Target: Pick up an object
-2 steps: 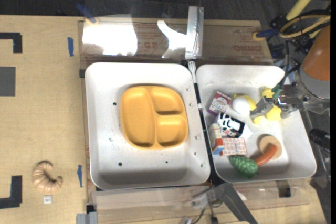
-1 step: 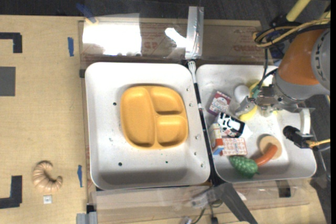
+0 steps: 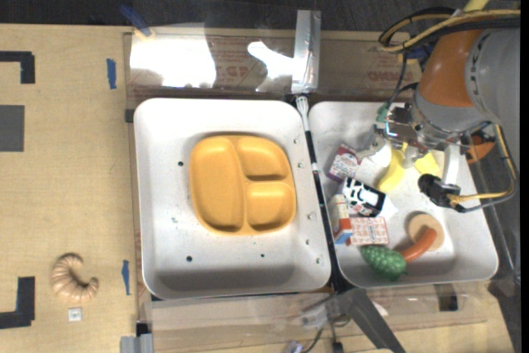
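My gripper (image 3: pixel 402 141) hangs over the back part of the right bin (image 3: pixel 479 260), below the grey arm with its orange band (image 3: pixel 450 70). Right under it lies a yellow object (image 3: pixel 395 171), partly covered by the gripper body. Nearby in the same bin lie a purple-and-white packet (image 3: pixel 344 163), a black-and-white item (image 3: pixel 363 195), a red-and-white card (image 3: pixel 364 231), a green bumpy object (image 3: pixel 384 259), an orange sausage-shaped thing (image 3: pixel 418 243) and a tan ring (image 3: pixel 431 226).
The left bin (image 3: pixel 157 178) holds a yellow divided plate (image 3: pixel 243 183). A tan croissant-shaped object (image 3: pixel 74 277) rests on the bench at the far left. Cables (image 3: pixel 471 196) loop from the arm over the right bin's right side.
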Controlling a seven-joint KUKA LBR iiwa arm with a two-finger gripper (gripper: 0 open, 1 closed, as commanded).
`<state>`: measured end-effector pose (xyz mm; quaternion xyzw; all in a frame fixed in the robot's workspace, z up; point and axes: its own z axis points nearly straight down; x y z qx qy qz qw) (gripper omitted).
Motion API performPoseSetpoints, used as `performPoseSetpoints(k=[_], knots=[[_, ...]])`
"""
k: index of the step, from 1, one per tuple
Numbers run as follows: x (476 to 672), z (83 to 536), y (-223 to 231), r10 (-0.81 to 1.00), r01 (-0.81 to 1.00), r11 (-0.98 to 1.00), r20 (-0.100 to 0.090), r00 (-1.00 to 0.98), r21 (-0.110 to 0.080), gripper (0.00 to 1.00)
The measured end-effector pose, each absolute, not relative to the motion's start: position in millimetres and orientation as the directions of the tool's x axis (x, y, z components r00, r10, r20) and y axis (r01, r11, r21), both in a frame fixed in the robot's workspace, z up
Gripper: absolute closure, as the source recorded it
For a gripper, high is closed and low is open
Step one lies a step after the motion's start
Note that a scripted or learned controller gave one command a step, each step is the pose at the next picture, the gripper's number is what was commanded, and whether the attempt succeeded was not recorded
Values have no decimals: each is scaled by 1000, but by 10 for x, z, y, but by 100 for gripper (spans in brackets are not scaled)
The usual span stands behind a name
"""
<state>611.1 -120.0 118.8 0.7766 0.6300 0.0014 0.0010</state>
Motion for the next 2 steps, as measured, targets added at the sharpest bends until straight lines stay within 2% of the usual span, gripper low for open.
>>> performPoseSetpoints(k=[1, 2], knots=[[6044, 924, -1621, 971, 972, -237, 4, 237, 1, 0], [6040, 1014, -1625, 971, 971, -237, 3, 237, 0, 100]])
